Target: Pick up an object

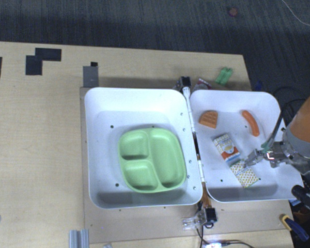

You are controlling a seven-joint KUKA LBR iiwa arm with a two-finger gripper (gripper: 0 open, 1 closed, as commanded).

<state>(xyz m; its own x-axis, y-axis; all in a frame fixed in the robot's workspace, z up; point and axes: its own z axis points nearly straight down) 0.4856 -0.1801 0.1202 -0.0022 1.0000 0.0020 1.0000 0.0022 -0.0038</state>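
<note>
The right bin (267,103) holds several small items. A brown waffle-like piece (208,119) lies at its back left, an orange sausage (250,122) at the back, a small white, blue and orange carton (226,146) in the middle, and a flat patterned packet (246,176) near the front. My gripper (252,158) reaches in from the right and sits low between the carton and the packet, just above the packet's upper edge. I see nothing lifted by it.
The left bin (101,119) holds a green divided plate (151,159). A green object (223,76) lies on the bench behind the right bin. The arm's grey and orange body (304,133) covers the right bin's right wall. Cables and clips (204,218) sit at the front.
</note>
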